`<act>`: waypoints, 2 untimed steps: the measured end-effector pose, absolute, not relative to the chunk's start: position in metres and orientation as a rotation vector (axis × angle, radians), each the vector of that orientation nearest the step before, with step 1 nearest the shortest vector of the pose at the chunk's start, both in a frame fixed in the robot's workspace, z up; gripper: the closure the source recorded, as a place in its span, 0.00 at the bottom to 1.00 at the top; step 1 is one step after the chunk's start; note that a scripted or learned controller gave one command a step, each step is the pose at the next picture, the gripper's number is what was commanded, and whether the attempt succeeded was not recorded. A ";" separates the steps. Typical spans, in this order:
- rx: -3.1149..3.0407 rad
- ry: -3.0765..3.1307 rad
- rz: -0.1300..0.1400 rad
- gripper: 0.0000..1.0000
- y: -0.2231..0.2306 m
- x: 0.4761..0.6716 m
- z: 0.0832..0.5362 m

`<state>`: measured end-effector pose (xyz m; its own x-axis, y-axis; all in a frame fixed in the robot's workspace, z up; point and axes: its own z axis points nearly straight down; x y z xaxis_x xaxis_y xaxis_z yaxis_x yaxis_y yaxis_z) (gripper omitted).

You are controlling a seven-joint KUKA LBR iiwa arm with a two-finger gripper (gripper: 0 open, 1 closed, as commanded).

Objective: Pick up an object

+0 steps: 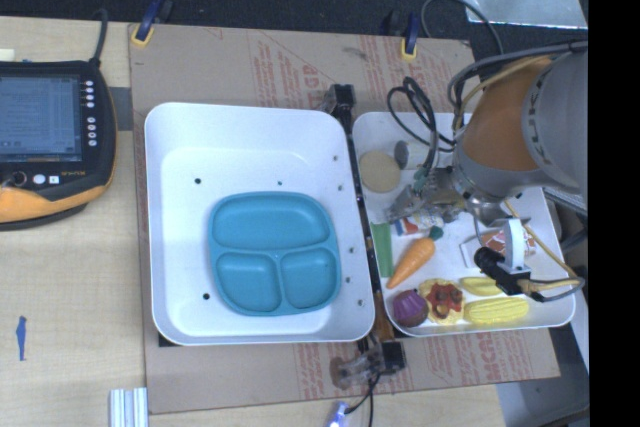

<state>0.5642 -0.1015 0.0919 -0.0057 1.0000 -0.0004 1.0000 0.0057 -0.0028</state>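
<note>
An orange, tapered toy carrot (412, 262) lies slantwise in the right-hand shallow white bin (470, 329), near that bin's middle, its thick end towards the bin's far side. The tool (428, 200) hangs just above and beyond the carrot's thick end, low over the bin floor. It is tangled in cables and shadow, so I cannot tell whether it is apart or together, and nothing can be made out in its grip.

A flat dark-green strip (381, 250) lies along the bin's left wall, just beside the carrot. Below the carrot's tip sits a round purple vegetable (408, 307), and next to that a red-and-yellow lumpy piece (442, 298), possibly a toy pepper. A yellow corn cob (497, 312) rests along the near wall. A pale beige round disc (379, 171) lies in the far left corner.

The grey arm with its orange band (505, 130) covers the bin's right side.

The left-hand shallow white bin (160, 215) holds a light-blue plastic plate with three compartments (270, 250), lying flat. Both bins stand on a brown cardboard sheet (250, 65) on the pale wooden counter (60, 315). A black handheld control pendant with a screen (45, 140) lies at the counter's left.
</note>
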 end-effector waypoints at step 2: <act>-2.217 -2.224 0.002 0.00 -0.147 0.656 0.092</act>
<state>0.6564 -0.1468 0.0924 -0.0030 1.0000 0.0001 1.0000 0.0030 -0.0018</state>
